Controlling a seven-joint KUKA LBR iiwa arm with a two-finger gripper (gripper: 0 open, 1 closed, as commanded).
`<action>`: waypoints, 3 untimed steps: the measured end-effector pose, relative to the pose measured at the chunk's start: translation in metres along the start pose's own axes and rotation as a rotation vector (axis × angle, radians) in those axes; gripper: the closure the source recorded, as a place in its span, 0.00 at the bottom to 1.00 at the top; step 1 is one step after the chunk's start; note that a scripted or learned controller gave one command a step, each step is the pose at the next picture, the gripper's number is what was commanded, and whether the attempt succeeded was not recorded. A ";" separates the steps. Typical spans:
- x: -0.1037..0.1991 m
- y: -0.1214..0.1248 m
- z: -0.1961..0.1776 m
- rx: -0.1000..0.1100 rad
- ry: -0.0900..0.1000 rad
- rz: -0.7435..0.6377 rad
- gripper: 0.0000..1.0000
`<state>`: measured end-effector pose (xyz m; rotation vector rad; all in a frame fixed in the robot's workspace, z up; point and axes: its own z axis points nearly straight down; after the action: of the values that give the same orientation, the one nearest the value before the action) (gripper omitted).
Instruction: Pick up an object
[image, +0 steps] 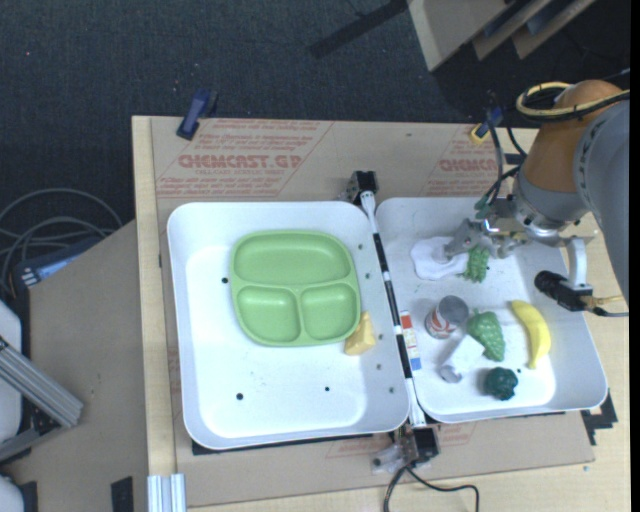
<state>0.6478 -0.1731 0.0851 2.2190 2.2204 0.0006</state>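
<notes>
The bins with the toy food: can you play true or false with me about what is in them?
1. The green tray with three sections sits in the left bin. True.
2. The banana lies on the green tray. False: it is in the right bin, near its right wall.
3. The gripper is over the right bin. True.
4. The small can is in the left bin. False: it is in the right bin, left of the banana.
5. A yellowish piece lies at the tray's right edge. True.
</notes>
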 end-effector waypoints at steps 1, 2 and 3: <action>0.001 0.004 -0.015 -0.013 -0.003 -0.002 1.00; 0.001 0.002 -0.013 -0.007 -0.002 -0.002 0.00; 0.030 -0.037 0.001 0.003 0.002 0.001 0.00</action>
<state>0.6105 -0.1431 0.0842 2.2226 2.2227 -0.0006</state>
